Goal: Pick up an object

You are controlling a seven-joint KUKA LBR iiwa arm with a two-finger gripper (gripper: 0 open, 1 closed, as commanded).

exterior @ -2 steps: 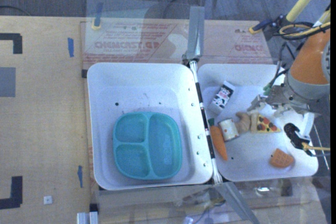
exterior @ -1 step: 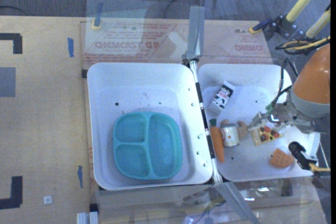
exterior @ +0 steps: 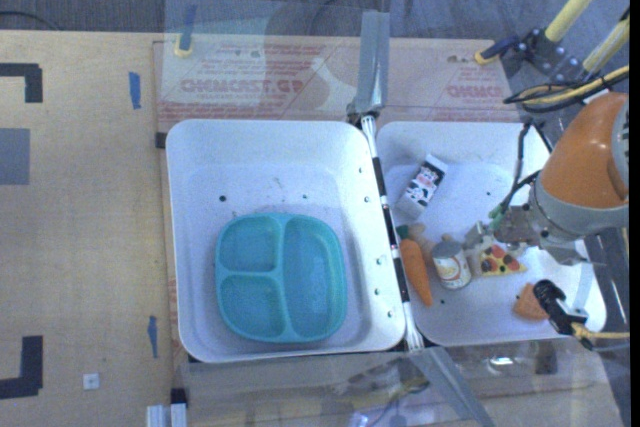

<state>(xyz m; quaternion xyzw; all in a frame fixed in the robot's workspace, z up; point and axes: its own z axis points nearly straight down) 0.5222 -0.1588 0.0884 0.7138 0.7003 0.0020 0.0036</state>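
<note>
The grey arm point(exterior: 585, 165) with its orange band reached in from the right over the right bin point(exterior: 480, 177). Its gripper point(exterior: 497, 233) hung low near the middle of that bin. Whether the gripper was spread or pressed together could not be told from this slanted view, and nothing could be seen pinched in it.

The things to be picked lay loose in the right bin. Just below the gripper lay a toy pizza slice point(exterior: 498, 262), flat and yellow with red and dark dots. Just beside it on the left stood a small jar point(exterior: 451, 265) with a pale label; whether the two touched could not be told. Left of the jar a toy carrot point(exterior: 416, 273) lay along the bin's left wall, its length running up and down the view. Towards the far left corner a small black-and-white carton point(exterior: 427, 183) lay tilted, well apart from the rest. Near the bin's front right corner sat an orange piece point(exterior: 527, 303), too small to name more closely.

The left bin point(exterior: 180, 245) held a teal divided plate point(exterior: 282, 277) with three compartments, set towards the front of the bin.

Both bins stood side by side on the pale wooden bench point(exterior: 80, 245). A grey strip point(exterior: 372, 65) ran back from the seam between them, across a clear sheet point(exterior: 250, 85) with red lettering.
</note>
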